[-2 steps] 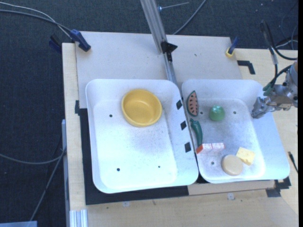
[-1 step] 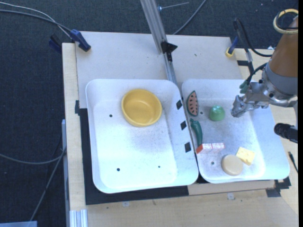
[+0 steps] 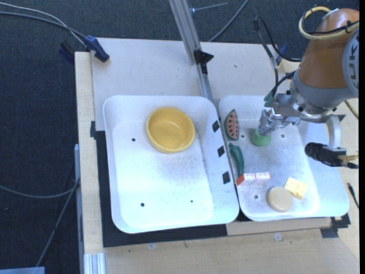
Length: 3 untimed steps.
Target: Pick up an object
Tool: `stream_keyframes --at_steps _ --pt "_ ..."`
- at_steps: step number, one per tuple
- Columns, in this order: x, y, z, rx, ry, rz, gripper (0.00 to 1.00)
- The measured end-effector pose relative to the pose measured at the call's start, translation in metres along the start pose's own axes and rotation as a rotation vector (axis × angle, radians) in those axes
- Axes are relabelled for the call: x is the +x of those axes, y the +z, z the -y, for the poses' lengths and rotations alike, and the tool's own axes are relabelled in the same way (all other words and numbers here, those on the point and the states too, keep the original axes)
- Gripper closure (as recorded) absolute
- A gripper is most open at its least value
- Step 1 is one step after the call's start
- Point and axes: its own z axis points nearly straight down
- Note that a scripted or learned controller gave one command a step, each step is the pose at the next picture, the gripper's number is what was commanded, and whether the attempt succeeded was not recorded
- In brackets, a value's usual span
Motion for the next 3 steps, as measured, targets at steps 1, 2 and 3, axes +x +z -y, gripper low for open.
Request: stream_keyframes --at_steps 1,2,3 --pt "0.06 -0.008 -0.02 -0.005 -0.002 0.0 1.0" --pt "0.106 0.005 -0.039 -0.004 0.0 0.002 1.0" --pt "0.153 0.012 -0.061 -0.004 0.0 0.001 1.0"
